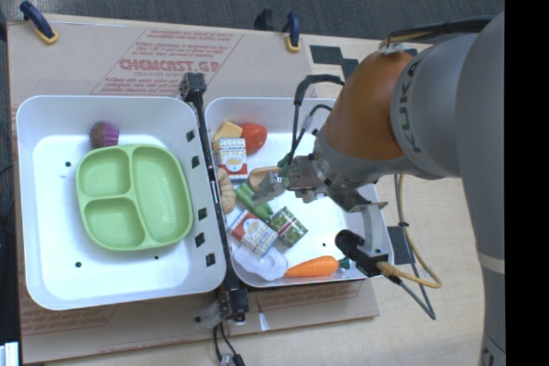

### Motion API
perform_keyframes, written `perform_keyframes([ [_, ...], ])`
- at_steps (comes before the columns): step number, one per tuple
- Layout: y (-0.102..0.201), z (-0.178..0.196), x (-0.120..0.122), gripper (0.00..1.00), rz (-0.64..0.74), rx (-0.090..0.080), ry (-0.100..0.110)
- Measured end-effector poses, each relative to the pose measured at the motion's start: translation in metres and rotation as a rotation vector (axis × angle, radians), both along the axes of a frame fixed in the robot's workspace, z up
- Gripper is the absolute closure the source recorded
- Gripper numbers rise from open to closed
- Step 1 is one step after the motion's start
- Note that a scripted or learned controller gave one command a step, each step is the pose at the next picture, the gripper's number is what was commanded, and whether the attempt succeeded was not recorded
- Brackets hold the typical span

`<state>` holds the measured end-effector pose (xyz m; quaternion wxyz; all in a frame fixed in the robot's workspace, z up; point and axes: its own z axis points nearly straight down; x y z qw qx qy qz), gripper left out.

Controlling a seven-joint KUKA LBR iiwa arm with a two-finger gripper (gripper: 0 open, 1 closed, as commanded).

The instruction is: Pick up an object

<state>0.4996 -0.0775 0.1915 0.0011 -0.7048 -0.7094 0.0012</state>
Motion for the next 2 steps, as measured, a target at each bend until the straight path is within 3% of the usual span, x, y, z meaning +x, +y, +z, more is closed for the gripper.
perform_keyframes([
  [1, -0.065, -0.101, 0.100, 0.00, -0.002, 0.000, 0.000],
  [2, -0.065, -0.090, 0.101, 1.00, 0.002, 0.000, -0.001],
])
